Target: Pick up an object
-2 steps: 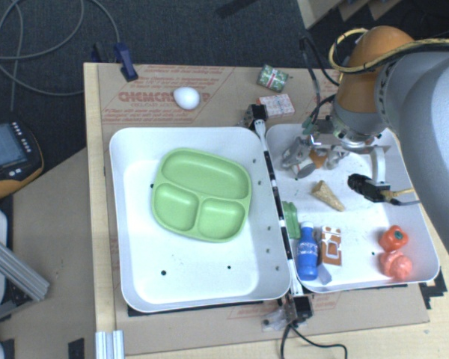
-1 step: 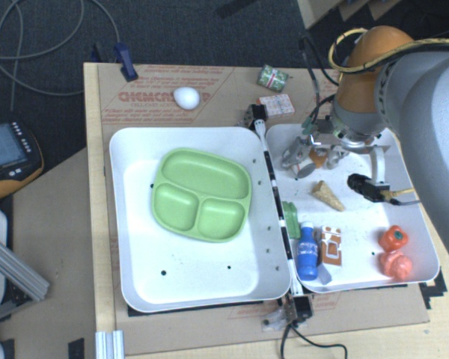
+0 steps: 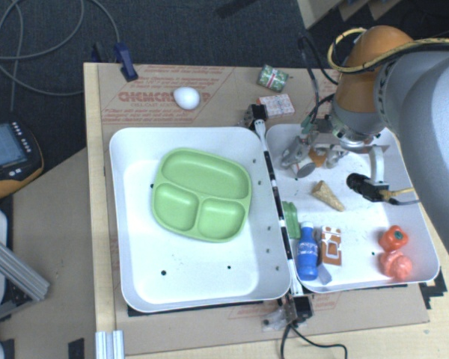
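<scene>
- The big grey arm (image 3: 426, 103) with the orange band comes in from the right and reaches down over the far left corner of the right-hand shallow white bin (image 3: 359, 223).
- The left-hand shallow white bin (image 3: 135, 200) holds just a pale green plastic plate with three compartments (image 3: 202, 194), lying flat in the middle-ish.
- The two-finger metal gripper (image 3: 296, 163) hangs low over the right bin's far left corner. Its two prongs look spread a bit, with white bin floor showing between them, so nothing is clamped in there.
- Closest grab candidate is a small tan cone-shaped piece (image 3: 328, 194), lying on its side just beside the gripper on the near side, not touching it.
- A blue plastic bottle with a white cap (image 3: 307, 251) lies along the bin's left wall, with a slim green stick-like thing (image 3: 289, 219) just past it.
- A small orange-and-white carton (image 3: 331, 247) sits right beside the bottle.
- An orange round toy fruit (image 3: 393, 238) and a pink lumpy toy (image 3: 395, 264) sit touching in the near right corner, well apart from the gripper.
- A white egg-shaped ball (image 3: 185, 97) rests on the cardboard behind the left bin.
</scene>
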`<action>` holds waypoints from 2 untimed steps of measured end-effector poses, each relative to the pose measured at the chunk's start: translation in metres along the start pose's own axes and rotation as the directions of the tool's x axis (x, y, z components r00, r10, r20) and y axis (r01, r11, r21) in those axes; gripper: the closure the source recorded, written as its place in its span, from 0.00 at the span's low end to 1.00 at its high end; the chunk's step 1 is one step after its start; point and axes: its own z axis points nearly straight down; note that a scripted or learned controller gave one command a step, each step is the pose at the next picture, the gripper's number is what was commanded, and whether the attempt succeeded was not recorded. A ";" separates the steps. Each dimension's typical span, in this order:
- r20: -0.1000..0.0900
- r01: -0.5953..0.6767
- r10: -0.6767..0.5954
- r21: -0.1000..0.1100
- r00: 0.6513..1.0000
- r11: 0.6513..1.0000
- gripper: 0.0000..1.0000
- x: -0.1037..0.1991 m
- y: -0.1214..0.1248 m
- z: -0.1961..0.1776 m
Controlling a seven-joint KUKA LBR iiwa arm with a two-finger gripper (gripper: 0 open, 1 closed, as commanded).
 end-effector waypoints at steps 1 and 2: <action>0.000 0.001 -0.001 -0.010 1.000 1.000 0.00 0.000 0.002 0.000; -0.001 0.002 -0.002 -0.011 1.000 1.000 0.00 -0.001 0.002 0.000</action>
